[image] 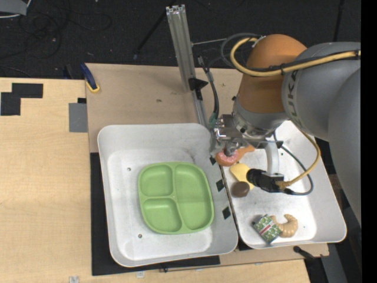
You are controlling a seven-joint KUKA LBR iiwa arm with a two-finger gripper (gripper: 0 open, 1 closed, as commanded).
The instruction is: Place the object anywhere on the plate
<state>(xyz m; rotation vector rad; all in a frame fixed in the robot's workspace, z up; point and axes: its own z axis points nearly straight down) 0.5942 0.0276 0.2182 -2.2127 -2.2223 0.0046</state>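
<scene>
A green plate [175, 197] with three compartments lies in the left bin [118, 152]. My gripper [227, 151] hangs over the seam between the two bins, just right of the plate's upper right corner. It is shut on a pink and orange ring-shaped toy [227, 157] that shows under its tip. The wrist hides the upper part of the toy.
In the right bin [321, 217] lie a yellow piece [238, 171] and a brown round piece [240, 188] just below the gripper. A green packet [266, 227] and a tan croissant [287, 225] sit near its front. A metal post [182, 52] stands behind the bins.
</scene>
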